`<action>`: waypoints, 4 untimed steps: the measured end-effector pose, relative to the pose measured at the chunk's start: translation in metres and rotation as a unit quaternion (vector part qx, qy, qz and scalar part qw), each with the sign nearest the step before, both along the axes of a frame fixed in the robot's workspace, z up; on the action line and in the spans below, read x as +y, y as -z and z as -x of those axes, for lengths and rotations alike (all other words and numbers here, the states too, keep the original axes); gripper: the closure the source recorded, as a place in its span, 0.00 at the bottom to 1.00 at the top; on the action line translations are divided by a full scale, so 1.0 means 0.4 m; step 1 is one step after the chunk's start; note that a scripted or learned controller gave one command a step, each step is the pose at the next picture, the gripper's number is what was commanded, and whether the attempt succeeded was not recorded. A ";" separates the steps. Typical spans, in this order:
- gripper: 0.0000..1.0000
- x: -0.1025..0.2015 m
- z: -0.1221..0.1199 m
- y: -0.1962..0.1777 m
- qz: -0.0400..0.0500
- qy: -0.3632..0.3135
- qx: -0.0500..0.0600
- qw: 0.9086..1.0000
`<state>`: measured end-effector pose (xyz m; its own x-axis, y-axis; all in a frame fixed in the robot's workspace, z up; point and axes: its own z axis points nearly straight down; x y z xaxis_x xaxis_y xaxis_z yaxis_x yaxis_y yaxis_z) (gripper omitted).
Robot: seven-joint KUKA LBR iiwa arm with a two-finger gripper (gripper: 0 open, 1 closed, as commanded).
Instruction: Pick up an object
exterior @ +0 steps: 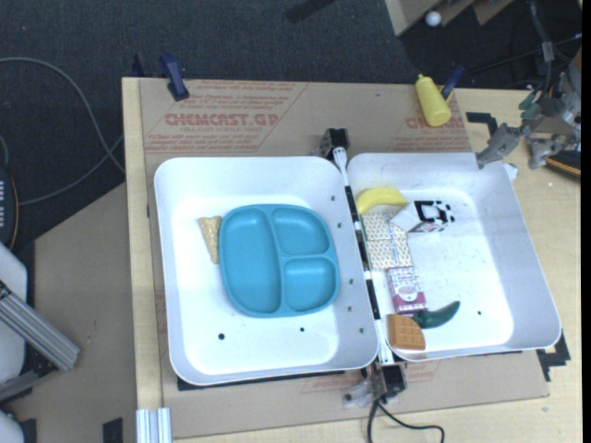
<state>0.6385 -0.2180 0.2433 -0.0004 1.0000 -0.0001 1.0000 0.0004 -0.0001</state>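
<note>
Camera view has the gripper [506, 141] parked off the right bin's [517, 275] far corner, can't tell its state, so I'd go for the banana [380, 198] near the divider, dropping straight down clear of the wall and packets [392, 257].

Tan bench [277, 118], two white bins [185, 247] [499, 247] side by side on it, yellow clamp [431, 101] at far edge
</note>
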 end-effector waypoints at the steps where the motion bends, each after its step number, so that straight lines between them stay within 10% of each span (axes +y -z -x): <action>1: 0.00 0.108 -0.065 0.373 0.000 0.000 0.001 1.000; 2: 0.00 0.251 0.087 0.393 0.003 0.001 -0.003 1.000; 3: 0.00 0.312 -0.027 0.379 0.001 0.000 0.004 1.000; 4: 0.00 0.272 0.030 0.397 0.000 0.001 0.001 1.000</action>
